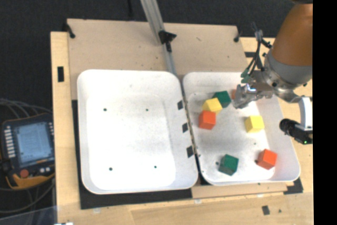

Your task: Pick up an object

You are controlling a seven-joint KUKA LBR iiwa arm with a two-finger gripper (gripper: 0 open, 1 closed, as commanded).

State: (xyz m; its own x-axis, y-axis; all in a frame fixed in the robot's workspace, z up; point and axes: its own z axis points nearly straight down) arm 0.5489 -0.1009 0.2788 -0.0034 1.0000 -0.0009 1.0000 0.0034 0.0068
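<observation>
White right bin (281, 166) holds tool (243, 97) near green block (223, 98).

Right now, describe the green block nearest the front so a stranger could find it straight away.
Start at the right bin, the one the arm reaches into. Along its near edge sit two blocks; the green block is the left one, beside the orange block. The other green block lies farther back, touching a yellow one.

Right bin (284, 166) — six small blocks: yellow (212, 105) touching green (222, 98) and orange (207, 119); lone yellow (254, 124), green (228, 164), orange (267, 158) apart.
</observation>
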